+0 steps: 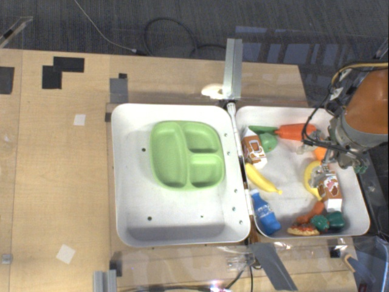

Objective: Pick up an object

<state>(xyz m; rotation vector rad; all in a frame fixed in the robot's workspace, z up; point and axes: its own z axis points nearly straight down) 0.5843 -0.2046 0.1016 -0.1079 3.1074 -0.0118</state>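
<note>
Plywood benchtop [55, 163] is carrying two white bins, with dark carpet and a loose cable lying beyond it. The pincer [328, 170] is hanging over the right bin [285, 117], its opening impossible to make out. A brown carton [329, 187] is lying directly beneath it, a yellow banana [262, 180] well apart to its left.

A green divided tray [185, 154] lies in the left bin [130, 212].

Bins [130, 224] smooth white plastic, tray [185, 154] matt green plastic, bench [55, 163] pale wood, divider post [233, 69] bare metal.
</note>
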